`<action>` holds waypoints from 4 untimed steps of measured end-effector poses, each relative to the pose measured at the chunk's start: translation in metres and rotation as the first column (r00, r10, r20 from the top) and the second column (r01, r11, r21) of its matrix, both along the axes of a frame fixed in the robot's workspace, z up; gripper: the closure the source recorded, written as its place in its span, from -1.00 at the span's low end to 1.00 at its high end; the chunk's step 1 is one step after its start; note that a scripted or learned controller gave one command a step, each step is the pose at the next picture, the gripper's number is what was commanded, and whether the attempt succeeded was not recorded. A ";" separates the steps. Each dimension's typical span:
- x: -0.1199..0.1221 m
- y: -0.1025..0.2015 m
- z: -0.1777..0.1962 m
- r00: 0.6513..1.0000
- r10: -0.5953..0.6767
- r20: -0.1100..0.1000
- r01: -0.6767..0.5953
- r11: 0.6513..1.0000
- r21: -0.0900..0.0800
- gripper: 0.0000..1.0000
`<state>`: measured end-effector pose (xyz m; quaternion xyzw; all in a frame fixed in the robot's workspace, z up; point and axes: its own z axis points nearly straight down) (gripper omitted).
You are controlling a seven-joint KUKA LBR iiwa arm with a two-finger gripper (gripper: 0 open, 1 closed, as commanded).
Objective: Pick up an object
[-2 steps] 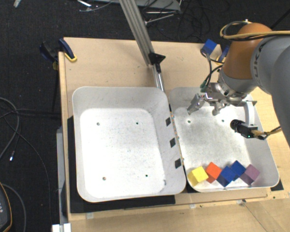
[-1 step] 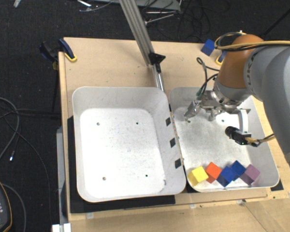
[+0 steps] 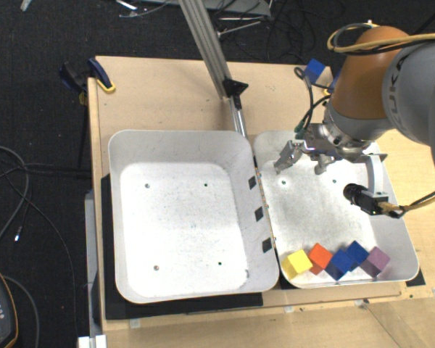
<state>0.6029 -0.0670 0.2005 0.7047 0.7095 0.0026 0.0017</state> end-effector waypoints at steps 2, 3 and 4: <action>0.031 -0.053 -0.047 1.000 -0.011 -0.012 0.011 1.000 -0.002 -1.00; 0.042 -0.110 -0.109 1.000 -0.013 -0.010 0.012 1.000 -0.004 -1.00; 0.002 -0.059 -0.082 1.000 -0.002 -0.008 0.002 1.000 0.000 -1.00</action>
